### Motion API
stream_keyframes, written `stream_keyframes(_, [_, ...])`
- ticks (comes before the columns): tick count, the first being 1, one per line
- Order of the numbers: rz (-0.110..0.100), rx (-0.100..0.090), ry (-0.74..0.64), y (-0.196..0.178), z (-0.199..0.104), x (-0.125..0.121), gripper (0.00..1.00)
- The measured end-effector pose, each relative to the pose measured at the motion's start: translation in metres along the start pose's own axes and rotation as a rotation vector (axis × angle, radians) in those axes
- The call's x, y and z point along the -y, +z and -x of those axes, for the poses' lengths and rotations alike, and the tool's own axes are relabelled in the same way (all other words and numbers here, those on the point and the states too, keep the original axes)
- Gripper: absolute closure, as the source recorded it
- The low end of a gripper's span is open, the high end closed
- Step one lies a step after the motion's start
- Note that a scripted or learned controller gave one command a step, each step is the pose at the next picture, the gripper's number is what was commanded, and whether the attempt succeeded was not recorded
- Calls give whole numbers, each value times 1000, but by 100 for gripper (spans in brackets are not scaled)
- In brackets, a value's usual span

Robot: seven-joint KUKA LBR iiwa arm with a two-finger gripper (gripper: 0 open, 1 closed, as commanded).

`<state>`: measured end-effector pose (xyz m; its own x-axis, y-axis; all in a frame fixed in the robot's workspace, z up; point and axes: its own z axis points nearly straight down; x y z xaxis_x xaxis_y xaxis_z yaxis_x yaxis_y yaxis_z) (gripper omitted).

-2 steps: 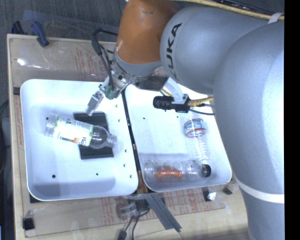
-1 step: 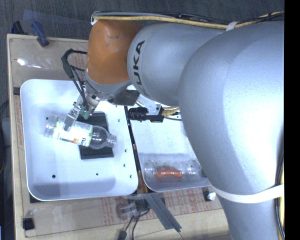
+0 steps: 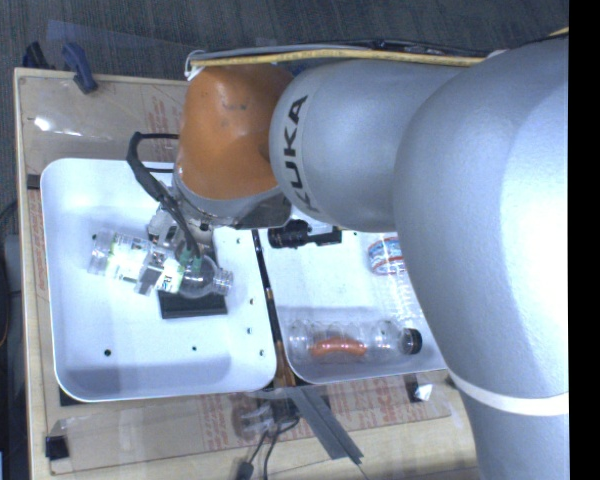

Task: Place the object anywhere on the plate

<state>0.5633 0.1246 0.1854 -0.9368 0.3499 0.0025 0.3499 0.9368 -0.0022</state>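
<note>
My gripper [image 3: 187,273] hangs low over the middle of the left white bin [image 3: 80,368], under the orange band [image 3: 228,133] of the arm. A small clear bottle [image 3: 118,254] with a green-and-white label lies on its side in that bin, right against the gripper's left side. Whether the gripper holds the bottle or only touches it is unclear. A flat black piece [image 3: 192,306] lies on the bin floor just below the gripper. The arm's wide grey body [image 3: 430,138] hides the upper part of both bins.
In the right bin [image 3: 310,278] a clear plastic bottle [image 3: 345,344] with something orange inside lies along the near wall. A second clear bottle [image 3: 385,258] with a red-and-blue label lies partly under the arm. A black cable [image 3: 145,168] loops above the gripper.
</note>
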Motion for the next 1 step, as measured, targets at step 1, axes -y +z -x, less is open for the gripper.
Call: stream_keyframes(1, [0,1,-3,-10,1,0,100])
